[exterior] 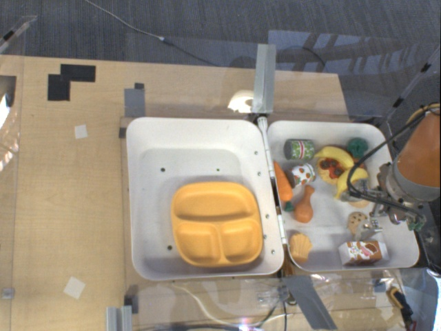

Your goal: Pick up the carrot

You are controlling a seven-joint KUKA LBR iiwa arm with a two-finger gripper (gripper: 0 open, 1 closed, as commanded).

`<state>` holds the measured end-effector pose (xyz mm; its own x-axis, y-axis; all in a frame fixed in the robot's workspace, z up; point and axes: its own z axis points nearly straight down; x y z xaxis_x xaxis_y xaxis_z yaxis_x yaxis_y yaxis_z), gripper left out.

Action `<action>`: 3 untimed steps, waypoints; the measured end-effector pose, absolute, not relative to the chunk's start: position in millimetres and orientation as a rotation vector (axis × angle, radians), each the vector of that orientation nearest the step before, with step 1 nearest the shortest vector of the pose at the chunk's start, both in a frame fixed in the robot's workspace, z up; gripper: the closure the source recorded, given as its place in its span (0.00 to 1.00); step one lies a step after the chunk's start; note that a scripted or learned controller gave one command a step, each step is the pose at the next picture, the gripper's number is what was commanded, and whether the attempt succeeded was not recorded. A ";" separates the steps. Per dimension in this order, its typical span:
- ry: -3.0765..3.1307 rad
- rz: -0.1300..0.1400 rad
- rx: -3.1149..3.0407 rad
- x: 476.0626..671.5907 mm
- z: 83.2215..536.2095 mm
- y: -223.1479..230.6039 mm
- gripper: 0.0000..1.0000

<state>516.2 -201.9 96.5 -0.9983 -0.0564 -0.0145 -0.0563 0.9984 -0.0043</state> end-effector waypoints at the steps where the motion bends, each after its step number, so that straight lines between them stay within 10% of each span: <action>1: 3.115 -0.011 -0.099 520.0 109.0 -201.0 1.00; 2: 3.106 -0.016 -0.286 510.8 247.2 -207.1 1.00; 3: 3.093 -0.003 -0.513 495.4 183.9 -201.4 1.00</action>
